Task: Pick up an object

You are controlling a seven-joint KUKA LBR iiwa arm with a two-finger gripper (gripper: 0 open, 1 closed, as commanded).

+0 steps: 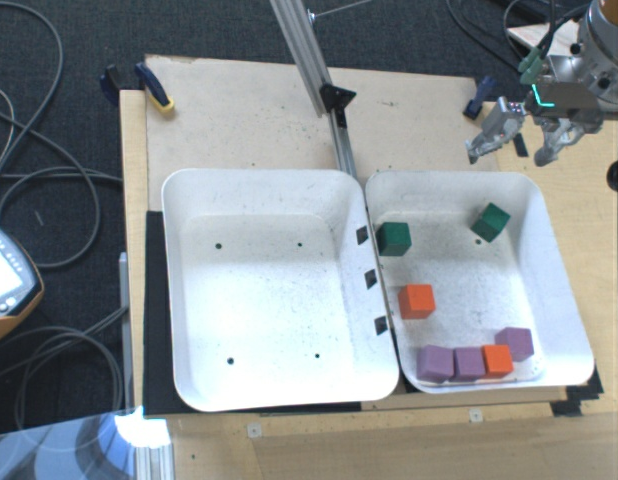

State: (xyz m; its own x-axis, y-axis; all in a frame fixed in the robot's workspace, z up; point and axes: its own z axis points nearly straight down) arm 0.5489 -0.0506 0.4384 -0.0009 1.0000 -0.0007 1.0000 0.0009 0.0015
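Two-finger metal gripper (516, 146) is hanging above the far right corner of the bench, just beyond the far rim of the right shallow white plastic bin (552, 258). Fingers are standing spread apart, nothing between them. Grey wrist is entering from the right edge, a small green light glowing on it.

Right bin is holding all the candidate objects:
- dark green cube (393, 238) is sitting near the far left wall, close to the divider between bins.
- second green cube (491, 222) is lying tilted toward the far right, well apart from the first and the nearest block to the gripper.
- orange cube (417, 301) is resting alone near the middle of the bin floor.
- Along the near wall a row is sitting packed together: purple cube (436, 363), second purple cube (469, 363), small orange cube (498, 361), and a third purple cube (516, 343) just behind and right of it, touching.

Left shallow white plastic bin (189, 268) is sitting beside the right one, rims meeting in the middle; floor is showing dark speckles.

Slanted aluminium rail (301, 43) is crossing the tan wooden bench top (239, 118) from the top of view down to the bins' shared edge. Yellow-and-blue clamp (154, 86) is gripping the bench's far left corner. Black cables (49, 168) are trailing over the dark carpet on the left.
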